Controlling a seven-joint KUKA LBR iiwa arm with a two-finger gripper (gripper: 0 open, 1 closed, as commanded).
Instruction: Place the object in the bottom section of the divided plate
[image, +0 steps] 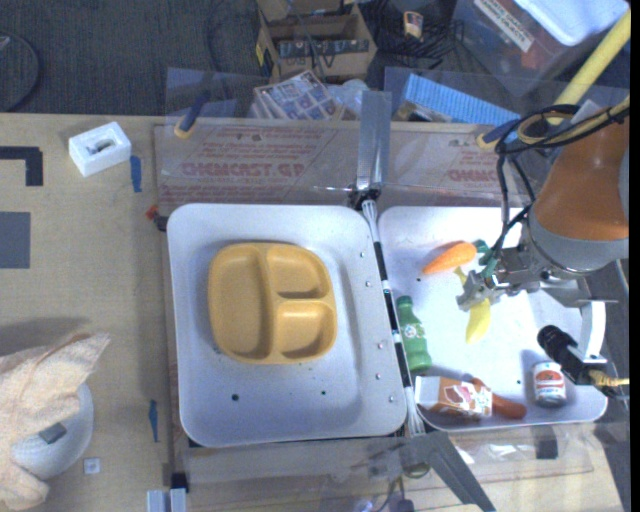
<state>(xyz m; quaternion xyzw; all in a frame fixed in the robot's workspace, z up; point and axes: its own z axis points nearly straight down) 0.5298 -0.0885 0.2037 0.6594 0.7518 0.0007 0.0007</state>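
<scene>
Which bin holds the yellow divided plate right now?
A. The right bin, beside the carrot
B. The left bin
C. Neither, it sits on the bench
B: the divided plate lies inside the left bin, while the carrot is in the right bin.

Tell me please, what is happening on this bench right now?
A robot arm reaches into the right bin, and its end effector is down at a yellow banana, beside a carrot. Whether it grips the banana is hard to tell. A green bottle, a ketchup bottle and a small can also lie there. The yellow plate sits in the left bin.
</scene>
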